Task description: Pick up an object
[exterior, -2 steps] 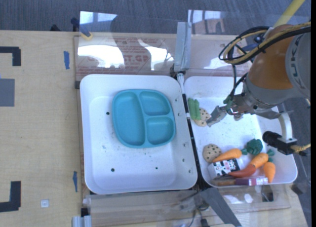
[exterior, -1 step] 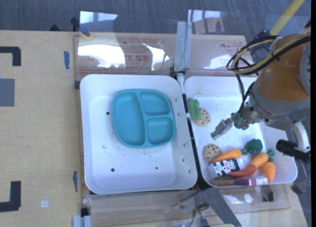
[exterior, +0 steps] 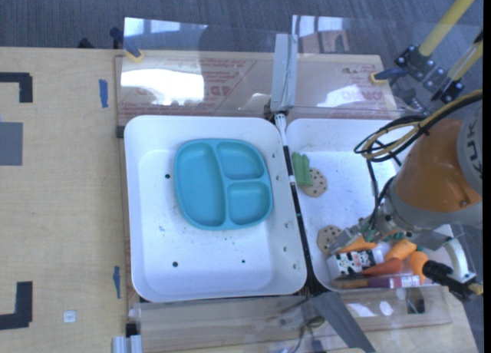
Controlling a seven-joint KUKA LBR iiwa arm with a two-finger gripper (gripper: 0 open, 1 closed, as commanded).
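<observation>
Right bin [exterior: 337, 144]: orange carrot-like toy [exterior: 402, 251], hand [exterior: 368, 230] nearby.

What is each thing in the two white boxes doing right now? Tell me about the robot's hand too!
Teal divided plastic plate: lying flat, right way up, in the left white bin.
Green toy piece: lying by the right white bin's left wall.
Two round speckled cookies: flat, apart from each other.
Heap of orange and white toys: piled in the right bin's near corner.
Gripper: low over the heap; grip unclear.
</observation>
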